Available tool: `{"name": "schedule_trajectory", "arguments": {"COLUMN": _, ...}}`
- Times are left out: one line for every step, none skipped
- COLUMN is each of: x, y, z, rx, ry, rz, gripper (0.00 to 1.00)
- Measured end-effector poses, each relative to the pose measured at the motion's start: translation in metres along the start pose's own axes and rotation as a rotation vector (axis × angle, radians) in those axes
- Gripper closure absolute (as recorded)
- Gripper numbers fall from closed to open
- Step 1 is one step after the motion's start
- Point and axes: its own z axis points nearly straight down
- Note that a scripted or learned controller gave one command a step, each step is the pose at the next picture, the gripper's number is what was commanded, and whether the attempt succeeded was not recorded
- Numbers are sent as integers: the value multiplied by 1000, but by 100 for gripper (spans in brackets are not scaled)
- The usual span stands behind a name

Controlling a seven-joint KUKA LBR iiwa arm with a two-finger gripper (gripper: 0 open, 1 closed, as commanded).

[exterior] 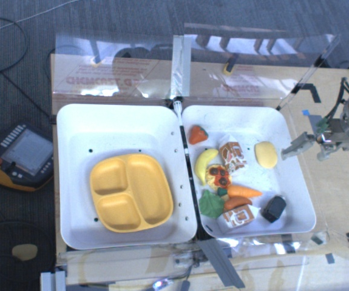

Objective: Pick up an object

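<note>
Roughly: bench (320, 180) on grey carpet, two bins (71, 162); left has one yellow tray (132, 191), right about nine toys (235, 180). Gripper (311, 143) far right, fingers' state unclear.

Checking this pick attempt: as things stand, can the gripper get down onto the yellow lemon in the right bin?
Probably yes. The lemon lies apart from the other toys near the right bin's right side, nothing on top, and the gripper is just beyond that rim.
</note>
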Motion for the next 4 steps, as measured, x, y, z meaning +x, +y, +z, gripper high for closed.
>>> {"name": "schedule_trajectory", "arguments": {"x": 54, "y": 34, "z": 168, "rx": 1, "ry": 1, "rz": 66, "gripper": 0}}
{"name": "schedule_trajectory", "arguments": {"x": 70, "y": 96, "z": 191, "rx": -10, "ry": -3, "rz": 197, "gripper": 0}}
{"name": "schedule_trajectory", "arguments": {"x": 70, "y": 95, "z": 182, "rx": -7, "ry": -4, "rz": 194, "gripper": 100}}
{"name": "schedule_trajectory", "arguments": {"x": 142, "y": 134, "z": 98, "rx": 2, "ry": -3, "rz": 139, "gripper": 100}}
